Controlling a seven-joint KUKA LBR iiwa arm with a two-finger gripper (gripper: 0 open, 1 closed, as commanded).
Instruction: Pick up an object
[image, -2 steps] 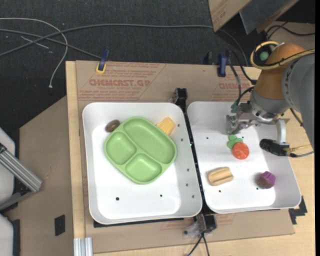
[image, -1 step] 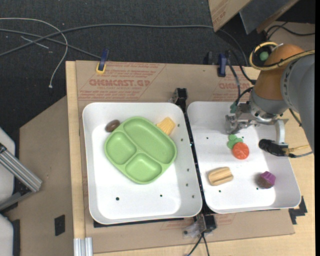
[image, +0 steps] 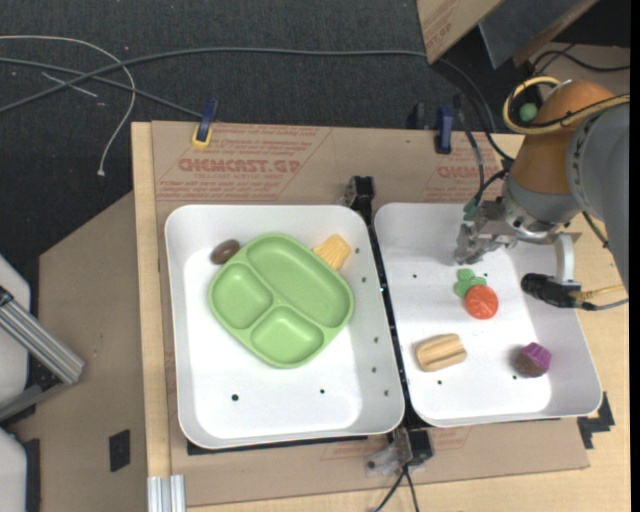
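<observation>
Jaws (image: 471, 252) above toy tomato (image: 478, 297) in right bin (image: 500, 405); state unclear.

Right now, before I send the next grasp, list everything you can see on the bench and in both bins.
Bins: 2, white, side by side; left bin, right bin.
Divided plate: 1, green, three compartments, middle of left bin.
Brown oval item: 1, dark brown, left bin, at the plate's upper left edge.
Yellow wedge: 1, yellow, left bin, at the plate's upper right edge.
Toy carrot: 1, orange with green top, upper middle of right bin.
Bread roll: 1, tan, lower left of right bin.
Purple item: 1, purple, lower right of right bin.
Clamps: 2, blue, bench's far edge.
End effector: 1, grey, just above the carrot.
</observation>
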